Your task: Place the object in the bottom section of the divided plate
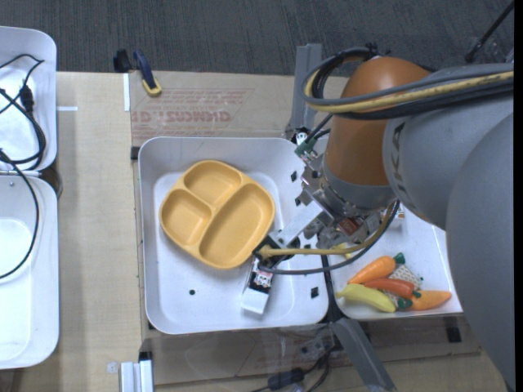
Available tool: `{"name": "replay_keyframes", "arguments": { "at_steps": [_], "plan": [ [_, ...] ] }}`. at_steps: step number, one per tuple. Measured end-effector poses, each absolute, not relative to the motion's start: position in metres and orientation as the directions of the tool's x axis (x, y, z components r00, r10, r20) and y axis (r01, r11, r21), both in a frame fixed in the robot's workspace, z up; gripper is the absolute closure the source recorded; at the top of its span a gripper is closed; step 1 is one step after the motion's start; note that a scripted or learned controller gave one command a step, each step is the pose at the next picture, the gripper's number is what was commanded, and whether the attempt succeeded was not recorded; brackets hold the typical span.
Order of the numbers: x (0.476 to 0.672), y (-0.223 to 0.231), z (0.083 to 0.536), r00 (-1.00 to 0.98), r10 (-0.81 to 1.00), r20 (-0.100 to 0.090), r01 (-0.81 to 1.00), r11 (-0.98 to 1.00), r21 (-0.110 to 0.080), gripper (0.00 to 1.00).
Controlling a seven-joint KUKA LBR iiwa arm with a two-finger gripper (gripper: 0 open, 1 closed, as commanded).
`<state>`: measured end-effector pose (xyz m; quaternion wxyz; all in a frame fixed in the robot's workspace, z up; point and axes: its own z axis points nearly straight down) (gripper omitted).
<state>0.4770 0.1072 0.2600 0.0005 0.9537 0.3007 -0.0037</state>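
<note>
Three-part plate (233, 219) — yellow, glossy, rounded

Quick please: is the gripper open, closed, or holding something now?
Gripper: cannot be told; it hangs beside the yellow divided plate.

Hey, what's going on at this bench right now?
A grey robot arm hangs over the edge where two white bins meet. The yellow divided plate sits in one bin. A pile of toy vegetables lies in the neighbouring bin. Nothing is in the plate's bottom section yet.
</note>
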Motion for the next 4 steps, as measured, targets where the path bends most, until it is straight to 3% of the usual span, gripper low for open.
{"name": "replay_keyframes", "arguments": {
  "at_steps": [1, 2, 3, 4],
  "plan": [
    [0.477, 0.044, 0.21, 0.882, 0.471, -0.005, 0.471, -0.882, -0.001, 1.0],
    [0.477, 0.102, 0.217, 0.798, 0.603, -0.005, 0.603, -0.798, -0.001, 1.0],
    [0.524, 0.015, 0.395, 0.922, 0.387, -0.005, 0.387, -0.922, 0.001, 1.0],
    [0.477, -0.017, 0.293, 0.893, 0.449, -0.006, 0.449, -0.893, -0.001, 1.0]
  ]
}}
